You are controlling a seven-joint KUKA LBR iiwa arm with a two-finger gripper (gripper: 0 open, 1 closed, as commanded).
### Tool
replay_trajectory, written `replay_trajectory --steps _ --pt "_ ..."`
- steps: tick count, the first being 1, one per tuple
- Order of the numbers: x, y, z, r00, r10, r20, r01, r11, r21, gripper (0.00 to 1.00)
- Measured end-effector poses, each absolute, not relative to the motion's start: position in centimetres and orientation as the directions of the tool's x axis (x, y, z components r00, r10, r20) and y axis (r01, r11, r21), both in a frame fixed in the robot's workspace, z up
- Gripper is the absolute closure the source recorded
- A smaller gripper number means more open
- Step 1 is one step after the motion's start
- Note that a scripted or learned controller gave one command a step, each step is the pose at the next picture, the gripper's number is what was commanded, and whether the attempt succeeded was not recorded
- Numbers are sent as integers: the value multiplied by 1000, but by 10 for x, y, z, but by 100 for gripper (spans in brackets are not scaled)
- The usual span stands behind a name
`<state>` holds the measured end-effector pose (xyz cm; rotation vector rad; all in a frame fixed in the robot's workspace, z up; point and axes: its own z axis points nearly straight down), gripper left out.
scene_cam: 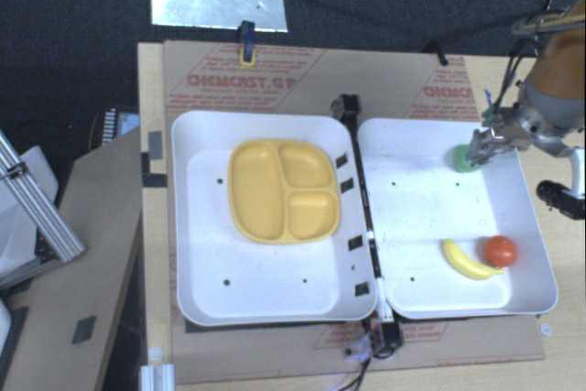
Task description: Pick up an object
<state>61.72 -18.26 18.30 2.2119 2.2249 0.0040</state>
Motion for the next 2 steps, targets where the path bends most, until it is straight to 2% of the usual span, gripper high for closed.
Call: replay_trajectory --steps 1,2 --pt "618 -190 230 -6 1000 -2 1000 6 6 100" --pt "630 -131 237 -10 1000 1 1000 10 4 100"
